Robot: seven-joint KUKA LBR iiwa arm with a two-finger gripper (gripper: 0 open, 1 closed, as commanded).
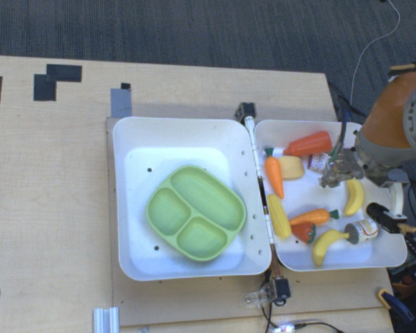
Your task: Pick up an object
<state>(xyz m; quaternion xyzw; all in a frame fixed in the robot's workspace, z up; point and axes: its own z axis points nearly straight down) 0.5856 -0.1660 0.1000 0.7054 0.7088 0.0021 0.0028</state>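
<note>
On the wooden worktop (48, 186) two white bins stand side by side: the left bin (125, 186) holds a green divided plate (196, 212), and the right bin (388, 255) holds toy food. There I see a carrot (274, 177), a corn cob (278, 216), two bananas (354, 196) (327, 244), a red pepper (309, 143) and a small bottle (364, 230). The grey arm with the orange band (392, 116) comes from the right, and its pincer (335, 173) hangs over the right bin, near the upper banana.

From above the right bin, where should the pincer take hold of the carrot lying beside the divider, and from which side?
Probably at the thick upper half of the carrot, coming straight down from above. It lies flat, its length running along the divider, so the fingers should close across its width. The pale yellow piece sits close on its right, leaving little room there.
</note>
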